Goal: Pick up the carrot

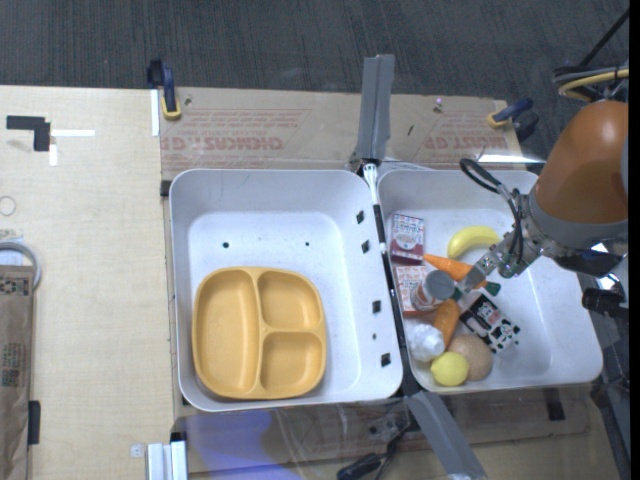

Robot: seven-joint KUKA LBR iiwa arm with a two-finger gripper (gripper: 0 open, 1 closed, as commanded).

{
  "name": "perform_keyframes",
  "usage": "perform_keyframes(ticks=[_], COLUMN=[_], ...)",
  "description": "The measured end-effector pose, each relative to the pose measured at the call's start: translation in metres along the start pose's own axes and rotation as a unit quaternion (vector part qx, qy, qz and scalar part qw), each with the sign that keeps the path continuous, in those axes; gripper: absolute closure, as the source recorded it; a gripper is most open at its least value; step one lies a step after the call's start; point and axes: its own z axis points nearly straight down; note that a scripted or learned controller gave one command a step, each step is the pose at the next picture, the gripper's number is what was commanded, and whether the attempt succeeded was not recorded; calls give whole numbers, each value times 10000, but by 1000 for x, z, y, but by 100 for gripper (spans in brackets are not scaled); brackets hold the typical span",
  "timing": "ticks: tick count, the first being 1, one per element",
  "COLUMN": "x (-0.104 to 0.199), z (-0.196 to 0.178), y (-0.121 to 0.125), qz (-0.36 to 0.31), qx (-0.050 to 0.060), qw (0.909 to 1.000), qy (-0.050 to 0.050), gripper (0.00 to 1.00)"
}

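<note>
Camera view: tool (478, 274) down in right bin (560, 368), tips by the carrot (447, 266), beside the banana (472, 239). Can't tell if it's apart or together. Best approach imo: straddle carrot mid-body, avoid can (437, 287).

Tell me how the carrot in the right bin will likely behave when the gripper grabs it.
The carrot looks stiff and smooth, so it may slip between the fingers. Its tapered, rounded shape could let it roll or pivot. It lies crowded against the banana and a small can, so nudging it may shift those.
</note>
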Motion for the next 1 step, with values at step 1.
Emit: perform_keyframes(ticks=[1], x=[10], z=[-46], y=[75], qz=[1965], qx=[4], qw=[9805], qy=[-5], gripper=[100])
